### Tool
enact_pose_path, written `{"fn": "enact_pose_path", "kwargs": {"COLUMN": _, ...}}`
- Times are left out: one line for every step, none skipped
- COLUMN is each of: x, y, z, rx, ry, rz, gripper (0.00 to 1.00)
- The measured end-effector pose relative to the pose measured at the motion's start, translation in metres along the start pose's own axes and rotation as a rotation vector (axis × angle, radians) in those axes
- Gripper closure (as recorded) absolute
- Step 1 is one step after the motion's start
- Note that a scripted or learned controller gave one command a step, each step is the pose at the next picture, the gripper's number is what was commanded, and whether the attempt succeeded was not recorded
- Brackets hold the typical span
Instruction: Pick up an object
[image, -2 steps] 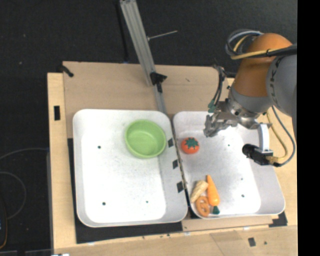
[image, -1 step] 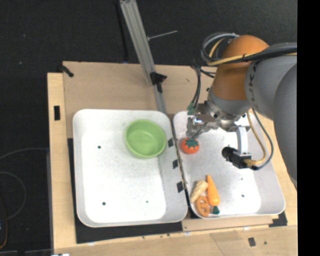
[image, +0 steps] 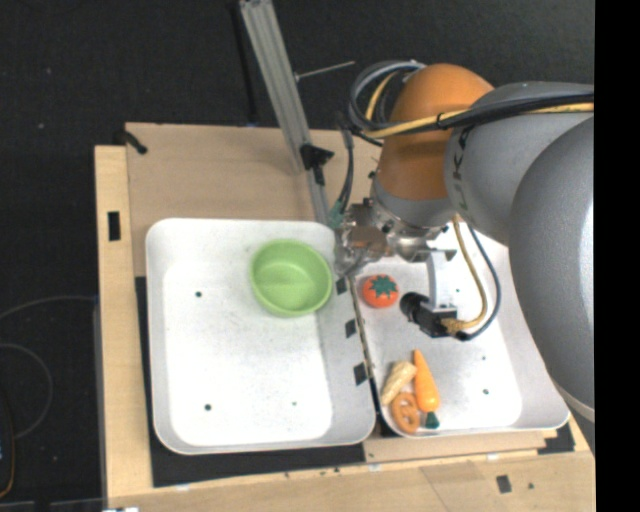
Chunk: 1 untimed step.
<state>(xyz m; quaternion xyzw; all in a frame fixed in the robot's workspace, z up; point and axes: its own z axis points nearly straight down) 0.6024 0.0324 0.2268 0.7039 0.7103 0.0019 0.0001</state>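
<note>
End effector (image: 352, 250) over the bin divider, just left of and above toy tomato (image: 379, 291); finger state: cannot tell. Tomato in right bin (image: 500, 400). Green bowl (image: 290, 279) in left bin (image: 200, 400). Toy carrot (image: 426, 381) below the tomato, near the front edge.

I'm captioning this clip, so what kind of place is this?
Probably a robotics lab set up for grasping tests: two shallow white bins on a bench, a grey arm with an orange band, and toy food like a tomato and carrot.

Single fixed camera overhead, angled down on the bench (image: 200, 170), both white bins (image: 180, 400) in frame, arm (image: 540, 200) looming close from the right.
</note>
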Motion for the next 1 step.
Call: {"fn": "enact_pose_path", "kwargs": {"x": 0.0483, "y": -0.0126, "z": 0.0028, "rx": 0.003, "ry": -0.001, "rz": 0.002, "gripper": 1.0}}
